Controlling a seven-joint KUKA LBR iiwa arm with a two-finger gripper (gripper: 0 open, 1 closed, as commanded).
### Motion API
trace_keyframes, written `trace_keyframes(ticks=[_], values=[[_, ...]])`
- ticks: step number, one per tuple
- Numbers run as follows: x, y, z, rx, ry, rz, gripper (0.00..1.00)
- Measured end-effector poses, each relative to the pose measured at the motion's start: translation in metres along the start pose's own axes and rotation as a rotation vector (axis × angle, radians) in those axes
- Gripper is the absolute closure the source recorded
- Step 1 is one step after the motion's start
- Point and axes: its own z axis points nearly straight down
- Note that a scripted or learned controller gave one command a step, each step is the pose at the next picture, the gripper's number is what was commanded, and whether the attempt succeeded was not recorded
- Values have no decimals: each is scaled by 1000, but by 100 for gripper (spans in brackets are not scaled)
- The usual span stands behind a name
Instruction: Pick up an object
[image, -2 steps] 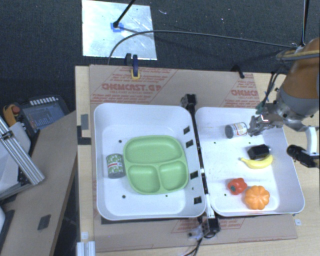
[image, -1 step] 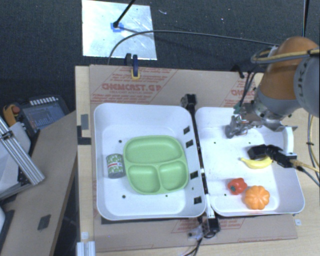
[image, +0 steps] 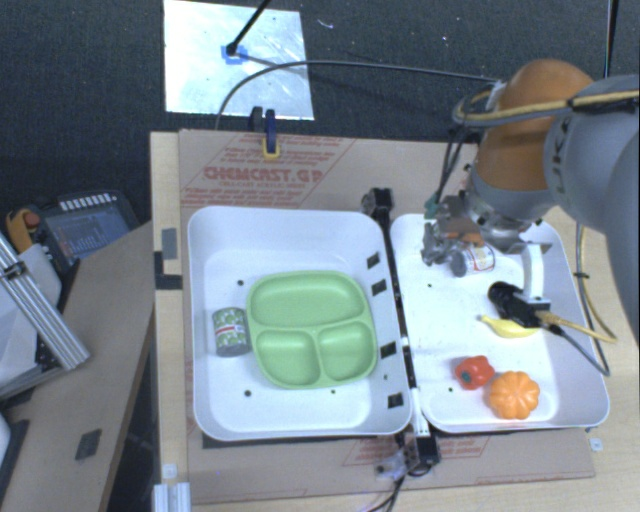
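Camera view puts your nearest targets, the orange pumpkin (image: 513, 394) and red pepper (image: 474, 371), well short of the gripper (image: 446, 252), with the banana (image: 510, 327) between. You look mid-descent; next, settle over the small can (image: 471, 260) just beside it. Whether anything is grasped is too blurred to tell.

White bins (image: 300, 225) — green divided plate (image: 310, 328); green-and-white can (image: 230, 331); orange pumpkin (image: 513, 394); red pepper (image: 474, 372); yellow banana (image: 506, 327).
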Motion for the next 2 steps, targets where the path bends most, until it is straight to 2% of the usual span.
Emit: trace_keyframes(ticks=[1,2], values=[[57,3,-12,0,1,-1,100],[106,-9,-13,2,0,1,100]])
